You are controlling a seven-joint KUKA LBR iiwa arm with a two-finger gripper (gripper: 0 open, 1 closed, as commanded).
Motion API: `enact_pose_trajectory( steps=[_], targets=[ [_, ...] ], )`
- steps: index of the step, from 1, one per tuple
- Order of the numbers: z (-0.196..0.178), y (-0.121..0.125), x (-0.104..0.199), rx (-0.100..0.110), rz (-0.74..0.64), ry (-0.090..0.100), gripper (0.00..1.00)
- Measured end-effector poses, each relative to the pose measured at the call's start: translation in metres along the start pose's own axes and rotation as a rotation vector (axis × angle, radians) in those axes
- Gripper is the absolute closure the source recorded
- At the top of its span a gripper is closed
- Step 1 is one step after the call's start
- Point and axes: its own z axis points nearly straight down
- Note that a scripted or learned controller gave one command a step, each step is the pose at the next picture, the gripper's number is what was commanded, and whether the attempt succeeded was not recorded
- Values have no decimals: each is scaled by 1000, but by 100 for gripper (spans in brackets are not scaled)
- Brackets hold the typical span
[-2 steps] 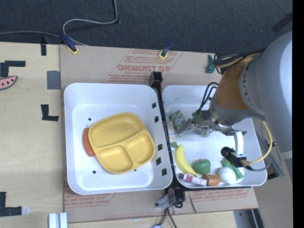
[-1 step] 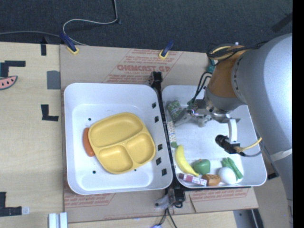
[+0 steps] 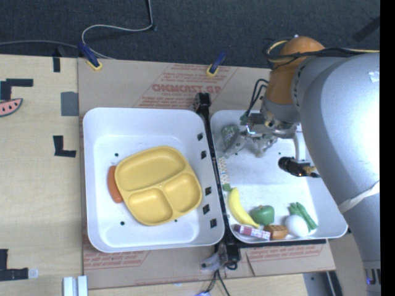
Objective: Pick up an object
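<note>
My gripper [image 3: 250, 142] hangs low over the far left part of the right bin [image 3: 271, 180]. A small grey-green object [image 3: 229, 132] lies just to its left, close to the bin's left wall; I cannot tell whether they touch. At the bin's near edge lie a yellow banana [image 3: 239, 208], a green pepper [image 3: 264, 214], a white ball [image 3: 297, 225], a green leafy piece [image 3: 303, 215], a red and white packet [image 3: 253, 231] and a small brown item [image 3: 278, 231].
The left bin [image 3: 102, 134] holds a yellow compartment tray [image 3: 157, 184] with an orange item [image 3: 113, 184] poking out from under its left side. The grey arm [image 3: 345, 122] covers the right bin's right side. A black divider [image 3: 210, 165] runs between the bins.
</note>
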Motion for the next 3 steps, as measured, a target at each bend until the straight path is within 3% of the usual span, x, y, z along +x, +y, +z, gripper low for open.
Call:
enact_pose_trajectory(
  steps=[1,2,3],
  targets=[
    [-8,-3,1,13,-1,0,100],
    [-17,-4,1,14,-2,-2,100],
    [-17,-4,1,15,-2,-2,0]
  ],
)
